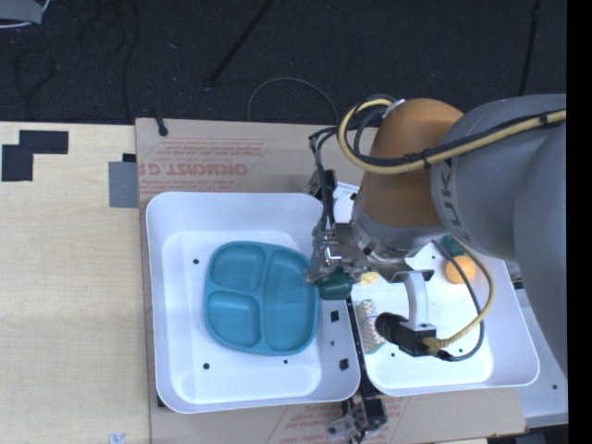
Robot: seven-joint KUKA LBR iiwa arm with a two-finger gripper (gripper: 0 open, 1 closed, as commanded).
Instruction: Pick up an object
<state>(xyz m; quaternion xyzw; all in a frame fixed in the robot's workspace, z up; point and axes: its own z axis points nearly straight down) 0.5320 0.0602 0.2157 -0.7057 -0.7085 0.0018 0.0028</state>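
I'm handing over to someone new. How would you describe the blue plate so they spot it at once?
Look at the left-hand white bin. Lying flat in its middle is the blue plate, a rounded tray split into three compartments. It is far bigger than the small orange object in the right bin.

A smooth, matt blue plastic divided plate (261,296) lies in a glossy white plastic bin (176,340) on brown cardboard (222,155).
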